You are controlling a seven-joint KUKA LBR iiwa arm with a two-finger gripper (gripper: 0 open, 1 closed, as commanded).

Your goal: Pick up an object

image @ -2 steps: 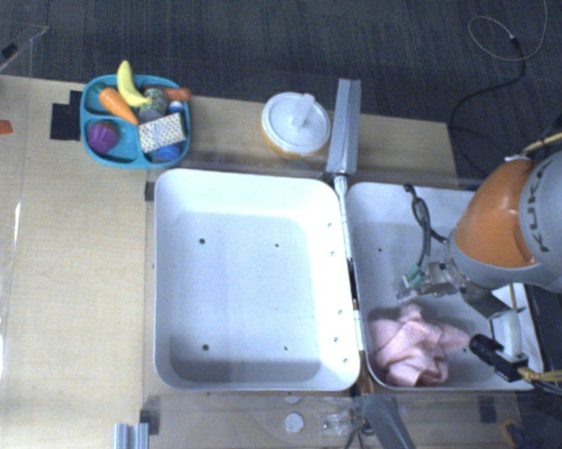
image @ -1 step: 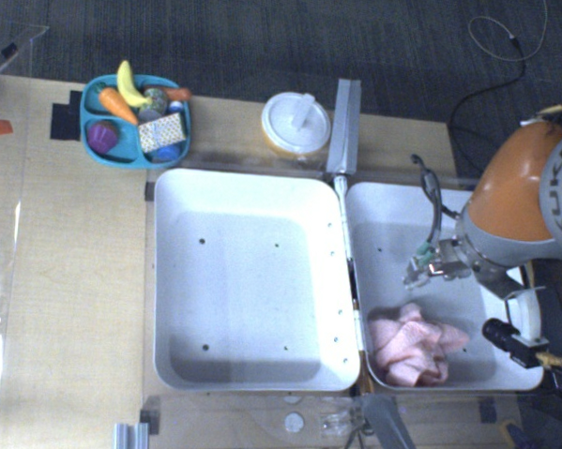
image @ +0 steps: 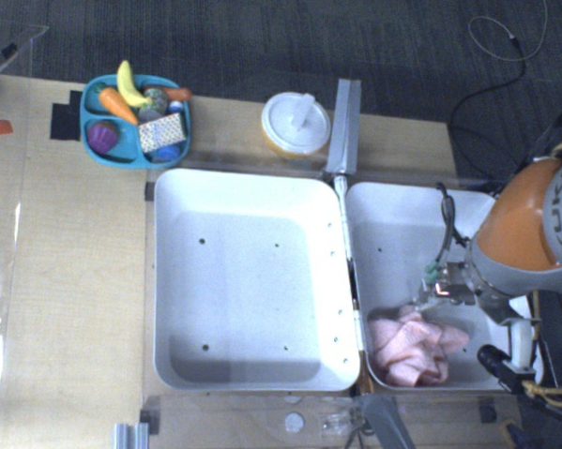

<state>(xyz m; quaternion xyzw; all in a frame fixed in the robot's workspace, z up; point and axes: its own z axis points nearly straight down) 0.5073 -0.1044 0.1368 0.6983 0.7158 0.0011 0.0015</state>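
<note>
Pale wood forms the table (image: 62,282), which carries two shallow white bins side by side, with dark carpet beyond its far edge. Nearest to us, at the near edge of the right bin (image: 394,225), we observe a crumpled pink cloth (image: 411,348) lying against the bin's near wall, toward the bin's middle. Just beyond the cloth, we locate the gripper (image: 437,291) at the end of the grey arm (image: 530,227), which enters from the right and carries an orange band above the wrist. The gripper sits directly over the far edge of the cloth; we cannot tell whether it is open or closed, nor whether it touches the fabric. To the left, the left bin (image: 250,274) shows a bare white floor with a few small dark holes. Farther back on the table, we note a round white lidded container (image: 296,123) near the divider between the bins, and at the far left a blue tray (image: 111,149) holding toy food items, including a banana (image: 129,84) and a carrot (image: 116,104).
</note>
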